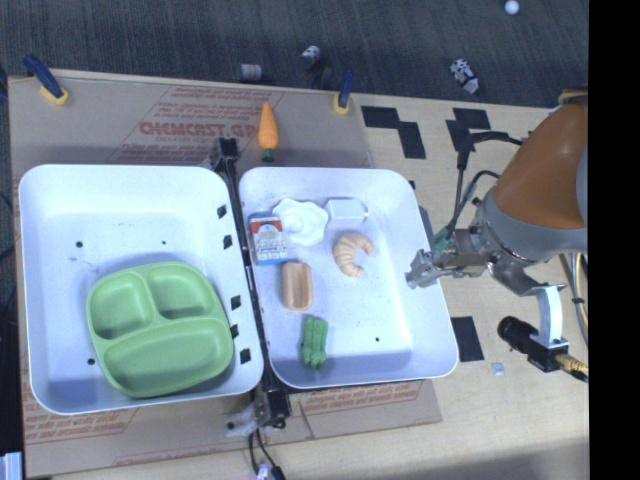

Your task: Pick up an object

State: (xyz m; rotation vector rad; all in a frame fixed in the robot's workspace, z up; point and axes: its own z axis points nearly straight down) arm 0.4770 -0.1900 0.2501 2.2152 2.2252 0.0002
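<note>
Looks like we're at the very start of the pick: the pincer (420, 268) hovers over the right bin's (395, 353) right rim with nothing in it, and honestly I can't tell how wide it's set. The croissant (351, 252) lies nearest, mid-bin, so I'd guess it needs to swing left and drop down over that.
</note>
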